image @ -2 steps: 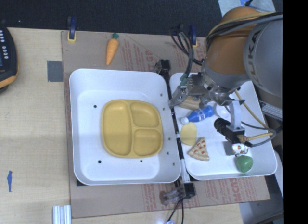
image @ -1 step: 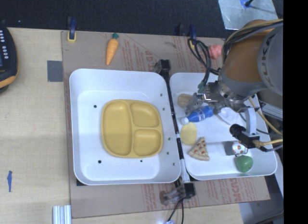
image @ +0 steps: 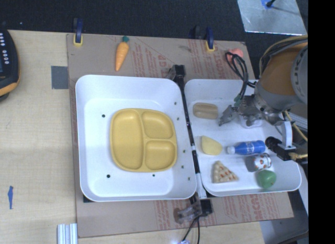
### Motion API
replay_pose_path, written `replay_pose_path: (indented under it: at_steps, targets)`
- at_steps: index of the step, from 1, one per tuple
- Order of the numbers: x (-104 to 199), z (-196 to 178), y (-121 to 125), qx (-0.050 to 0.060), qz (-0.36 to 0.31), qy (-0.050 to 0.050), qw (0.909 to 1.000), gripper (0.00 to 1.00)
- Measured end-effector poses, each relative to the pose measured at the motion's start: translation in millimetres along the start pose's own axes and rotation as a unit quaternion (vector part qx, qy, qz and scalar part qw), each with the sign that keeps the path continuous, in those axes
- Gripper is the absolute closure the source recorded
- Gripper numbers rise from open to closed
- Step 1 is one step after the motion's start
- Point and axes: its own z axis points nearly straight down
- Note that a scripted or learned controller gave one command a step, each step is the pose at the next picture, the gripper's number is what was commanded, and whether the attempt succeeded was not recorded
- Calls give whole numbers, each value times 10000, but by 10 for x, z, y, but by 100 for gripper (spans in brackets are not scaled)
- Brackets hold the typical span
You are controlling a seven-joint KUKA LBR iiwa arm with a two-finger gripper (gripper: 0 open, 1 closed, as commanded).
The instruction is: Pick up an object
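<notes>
Nearest us, at the right bin's [image: 296, 184] front edge, we see a pizza slice [image: 224, 173], a green ball [image: 266, 179] and a small can [image: 261, 161]. Behind them lie a blue bottle [image: 246, 147], a yellow wedge [image: 211, 145] and a tan bread piece [image: 205, 111]. Our gripper [image: 230, 115] hovers just right of the bread; whether it is spread we cannot tell. A yellow divided plate [image: 143, 139] sits in the left bin [image: 90, 133].

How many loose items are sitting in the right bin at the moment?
6: a tan block at upper left, a yellow wedge mid-left, a pizza slice at lower left, a blue bottle in the centre, a small can and a green ball at lower right. The arm may hide more.
</notes>
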Motion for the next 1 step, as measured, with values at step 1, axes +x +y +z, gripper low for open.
replay_pose_path:
  at_steps: [1]
  targets:
    - [-610,-7,-752,53,0,12,10000,0]
